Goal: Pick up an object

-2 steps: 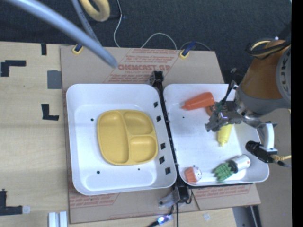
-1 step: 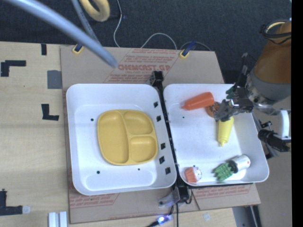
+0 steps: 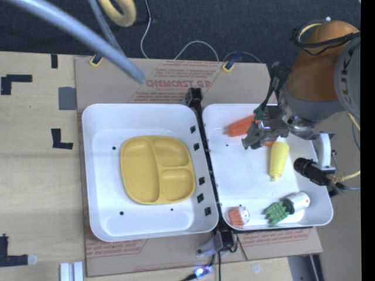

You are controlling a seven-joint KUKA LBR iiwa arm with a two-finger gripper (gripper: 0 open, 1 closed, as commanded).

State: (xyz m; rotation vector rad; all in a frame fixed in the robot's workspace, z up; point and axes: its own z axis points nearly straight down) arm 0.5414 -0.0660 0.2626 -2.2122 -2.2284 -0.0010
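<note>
- Broadly, a cardboard sheet (image 3: 176,78) is lying under both bins, carrying red printing above the bins, far to the left of the fingers and up the view from them; the letters look like "CHEMCAST", though the print is too blurred to be read with certainty.
- To the left of the fingers, well apart, the left bin (image 3: 96,157) is holding a yellow divided plate (image 3: 157,169) lying flat, with three compartments facing up.
- Around the fingers, the right bin (image 3: 252,183) is sitting edge to edge with the left one, a black divider strip (image 3: 202,163) running between them.
- Coming in from the right, the grey arm with its orange band (image 3: 319,57) is reaching over the right bin's upper part.
- At its end the gripper (image 3: 258,134) is hanging low over the bin floor; the dark fingers are merging into one mass, so I cannot tell whether they are apart or together, and nothing is showing between them.
- Just left of the fingers, an orange carrot-like piece (image 3: 239,127) is lying close to them; actual contact cannot be judged.
- Just right of and below the fingers, a yellow bottle-shaped object (image 3: 278,159) is lying lengthwise.
- Further below, near the bin's lower edge, a green object with a white end (image 3: 285,207) is lying tilted.
- Below and slightly left of the fingers, a small orange and white object (image 3: 238,215) is resting in the bin's lower left corner.
</note>
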